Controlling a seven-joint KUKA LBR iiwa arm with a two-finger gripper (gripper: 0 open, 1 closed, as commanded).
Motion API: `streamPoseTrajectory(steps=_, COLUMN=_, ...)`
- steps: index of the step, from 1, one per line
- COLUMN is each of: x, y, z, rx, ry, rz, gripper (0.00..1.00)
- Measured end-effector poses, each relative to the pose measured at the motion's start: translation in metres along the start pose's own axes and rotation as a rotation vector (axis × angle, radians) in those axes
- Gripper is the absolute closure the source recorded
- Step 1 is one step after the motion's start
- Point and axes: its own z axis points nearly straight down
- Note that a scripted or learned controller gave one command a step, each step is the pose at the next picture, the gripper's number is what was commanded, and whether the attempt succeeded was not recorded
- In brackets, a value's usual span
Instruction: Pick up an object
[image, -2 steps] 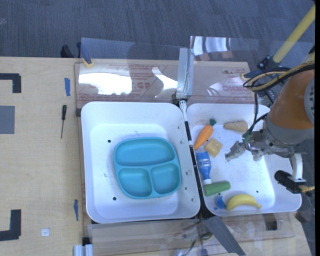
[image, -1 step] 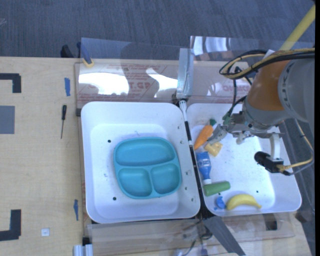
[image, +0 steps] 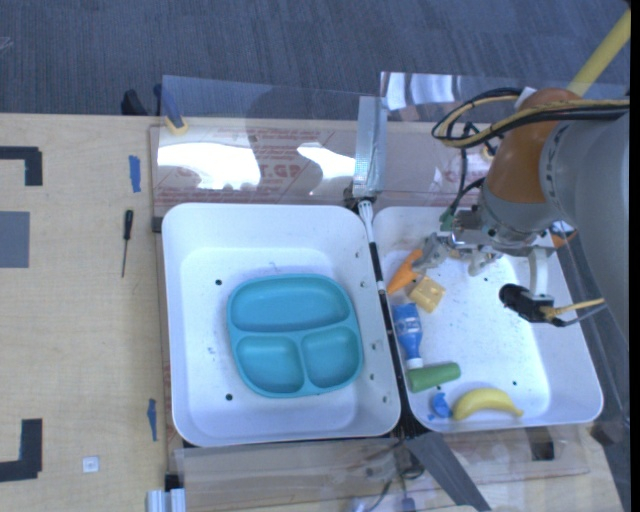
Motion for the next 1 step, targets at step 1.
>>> streamPoseTrajectory(steps=1, x=0.0099, y=0.0351, z=-0.0028, rx=-0.039, ry=-0.006, rz=0.006, gripper=0.0)
